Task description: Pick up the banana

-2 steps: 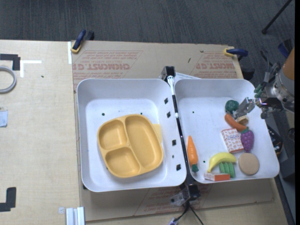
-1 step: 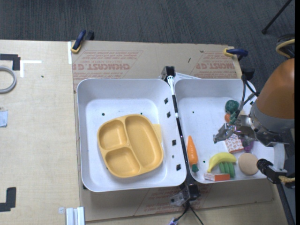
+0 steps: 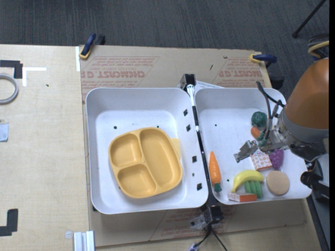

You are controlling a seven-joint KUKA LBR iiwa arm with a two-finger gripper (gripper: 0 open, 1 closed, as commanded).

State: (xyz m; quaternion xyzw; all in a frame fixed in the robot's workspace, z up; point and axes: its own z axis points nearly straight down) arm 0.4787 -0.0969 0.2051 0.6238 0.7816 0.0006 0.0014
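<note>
The yellow banana [image 3: 246, 178] lies curved near the front of the right bin [image 3: 225, 109], among other toy foods. My gripper [image 3: 247, 151] hangs over that bin just behind the banana, a little toward the bin's middle, apart from it. Nothing shows in its grasp. The grey arm with its orange band [image 3: 311, 101] comes in from the right.
Close around the banana are a green piece [image 3: 253, 187], a red-orange box [image 3: 242, 196], a tan disc [image 3: 277, 183], a small white box [image 3: 261, 161], purple grapes [image 3: 276, 157] and a carrot [image 3: 214, 169]. A green and orange vegetable [image 3: 258, 120] sits further back. The left bin holds a yellow divided plate [image 3: 145, 162].
</note>
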